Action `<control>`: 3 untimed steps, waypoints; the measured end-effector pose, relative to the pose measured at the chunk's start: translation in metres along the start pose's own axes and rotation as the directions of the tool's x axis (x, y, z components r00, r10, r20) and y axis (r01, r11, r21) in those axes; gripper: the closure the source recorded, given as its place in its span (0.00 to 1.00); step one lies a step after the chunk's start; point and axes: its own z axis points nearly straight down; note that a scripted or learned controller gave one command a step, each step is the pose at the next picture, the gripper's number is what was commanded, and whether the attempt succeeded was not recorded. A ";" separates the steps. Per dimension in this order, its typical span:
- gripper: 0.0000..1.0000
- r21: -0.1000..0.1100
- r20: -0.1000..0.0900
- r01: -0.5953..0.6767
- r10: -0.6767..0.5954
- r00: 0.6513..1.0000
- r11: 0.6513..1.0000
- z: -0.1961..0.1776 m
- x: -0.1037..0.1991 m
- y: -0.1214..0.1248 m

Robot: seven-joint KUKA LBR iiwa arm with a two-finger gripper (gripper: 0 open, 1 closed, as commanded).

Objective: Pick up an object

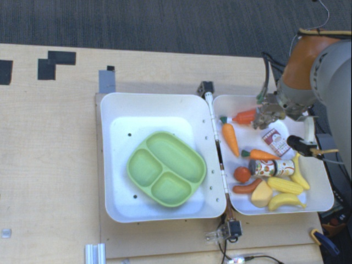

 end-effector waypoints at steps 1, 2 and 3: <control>1.00 -0.014 0.000 -0.002 0.002 1.000 1.000 -0.004 -0.013 0.000; 1.00 0.017 0.001 -0.004 0.004 1.000 1.000 0.014 -0.015 0.008; 1.00 0.016 0.001 -0.003 0.003 1.000 1.000 0.012 -0.014 0.008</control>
